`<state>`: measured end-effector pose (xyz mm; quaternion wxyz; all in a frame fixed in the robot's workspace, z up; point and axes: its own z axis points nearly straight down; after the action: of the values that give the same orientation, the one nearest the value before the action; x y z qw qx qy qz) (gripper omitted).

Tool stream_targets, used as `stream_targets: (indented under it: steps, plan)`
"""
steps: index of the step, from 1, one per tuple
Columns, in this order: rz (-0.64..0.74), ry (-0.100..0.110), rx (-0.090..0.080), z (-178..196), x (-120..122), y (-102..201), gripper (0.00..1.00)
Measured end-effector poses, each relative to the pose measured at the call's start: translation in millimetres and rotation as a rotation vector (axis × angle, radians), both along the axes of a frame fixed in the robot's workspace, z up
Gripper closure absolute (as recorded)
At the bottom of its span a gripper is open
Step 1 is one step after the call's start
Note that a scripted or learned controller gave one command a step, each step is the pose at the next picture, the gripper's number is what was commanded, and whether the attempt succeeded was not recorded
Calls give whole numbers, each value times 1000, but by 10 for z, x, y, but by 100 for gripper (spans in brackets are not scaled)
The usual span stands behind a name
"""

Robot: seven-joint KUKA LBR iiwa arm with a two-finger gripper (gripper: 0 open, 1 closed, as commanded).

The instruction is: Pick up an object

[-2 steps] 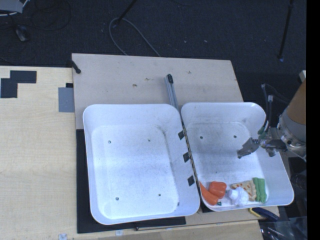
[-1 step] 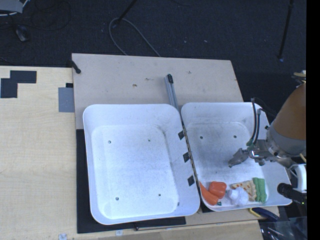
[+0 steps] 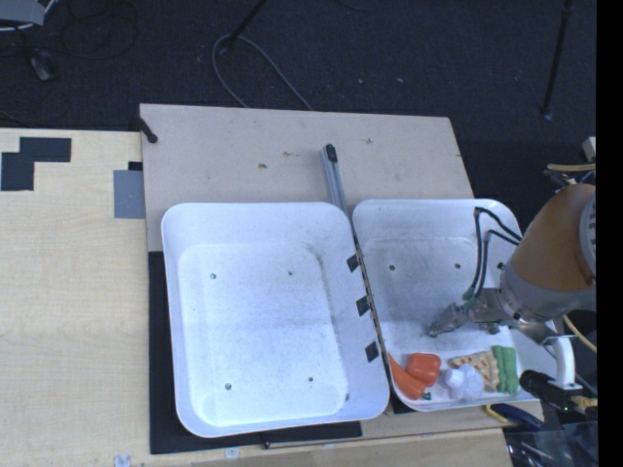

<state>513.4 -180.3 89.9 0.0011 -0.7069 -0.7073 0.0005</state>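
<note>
Along the near edge of the right bin [image 3: 428, 224] lie an orange object [image 3: 421, 369], a white one [image 3: 459, 381], a tan one [image 3: 474, 363] and a green one [image 3: 506, 368]. Just beyond them the gripper [image 3: 440, 323] hangs low over the bin floor, nothing visibly between its fingers; whether they are parted cannot be told. The left bin [image 3: 185, 224] sits alongside
</note>
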Motion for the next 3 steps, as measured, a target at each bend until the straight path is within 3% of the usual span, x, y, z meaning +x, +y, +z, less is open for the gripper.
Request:
stream_targets:
  steps: [1, 3]
  plan:
    - [-2, -4, 0, 124, 8, -10, 100]
    - [-1, -5, -2, 967, 15, 42, 100]
